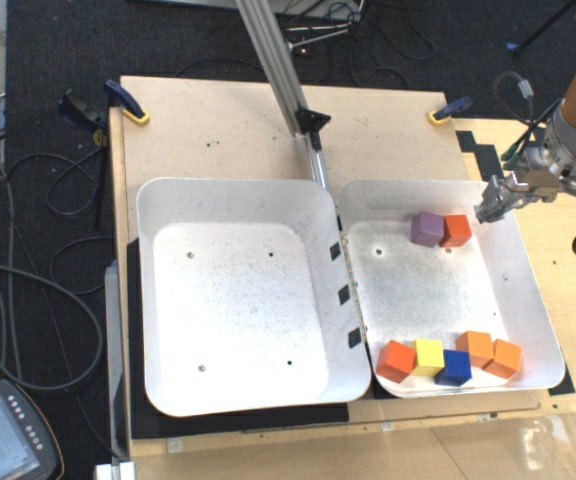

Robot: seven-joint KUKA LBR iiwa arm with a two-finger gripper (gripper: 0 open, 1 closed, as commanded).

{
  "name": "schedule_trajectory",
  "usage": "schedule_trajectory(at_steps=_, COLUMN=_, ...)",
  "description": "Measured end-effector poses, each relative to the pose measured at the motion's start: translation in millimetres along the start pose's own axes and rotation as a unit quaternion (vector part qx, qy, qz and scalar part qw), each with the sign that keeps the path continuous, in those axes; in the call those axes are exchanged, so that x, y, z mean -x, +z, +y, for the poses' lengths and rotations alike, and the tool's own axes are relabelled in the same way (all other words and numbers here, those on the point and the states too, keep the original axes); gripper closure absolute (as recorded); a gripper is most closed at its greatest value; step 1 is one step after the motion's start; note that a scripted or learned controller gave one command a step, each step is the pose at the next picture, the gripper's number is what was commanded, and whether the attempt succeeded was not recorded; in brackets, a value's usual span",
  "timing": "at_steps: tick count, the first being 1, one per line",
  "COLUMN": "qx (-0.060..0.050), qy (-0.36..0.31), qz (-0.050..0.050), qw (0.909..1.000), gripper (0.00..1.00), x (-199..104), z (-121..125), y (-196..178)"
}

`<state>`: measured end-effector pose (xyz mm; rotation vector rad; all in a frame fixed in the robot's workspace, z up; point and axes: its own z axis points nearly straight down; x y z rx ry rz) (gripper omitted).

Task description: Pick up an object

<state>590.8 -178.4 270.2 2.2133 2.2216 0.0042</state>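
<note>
My tool (492,208) is hanging at the right bin's (528,288) upper right rim, just beside the orange block (457,230) and a little above it. At this slant and size I cannot tell what state the tool is in, and nothing is showing in its grip.

The nearest candidates are sitting in the upper part of that right bin: the orange block is touching a purple block (427,228) on its left side. A second group is lying along the bin's near edge: an orange-red block (397,360), a yellow block (429,355), a blue block (455,367) and two more orange ones (491,353) packed close together. The left bin (168,268) is lying alongside on the surface (218,128).

I am judging these blocks to be small, light and rigid, probably wood or hard plastic, with flat faces that should take a pinch without crushing. Smooth faces may be a little slippery, so I am wanting a square hold on two opposite flat sides, not across corners. For the orange block, the purple neighbour is blocking one side, so I am favouring the pair of faces that are standing free, away from that contact. The crowded row at the bottom is looking harder to enter cleanly.
</note>
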Motion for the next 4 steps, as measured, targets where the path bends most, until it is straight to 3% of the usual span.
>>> schedule_trajectory(at_steps=3, qx=-0.003, qy=-0.003, qz=0.002, qw=1.0000, gripper=1.00, x=-180.9, z=16.8, y=17.1)
schedule_trajectory(at_steps=4, qx=-0.002, qy=-0.002, qz=0.001, qw=1.0000, gripper=1.00, x=-230.7, z=37.0, y=16.9)
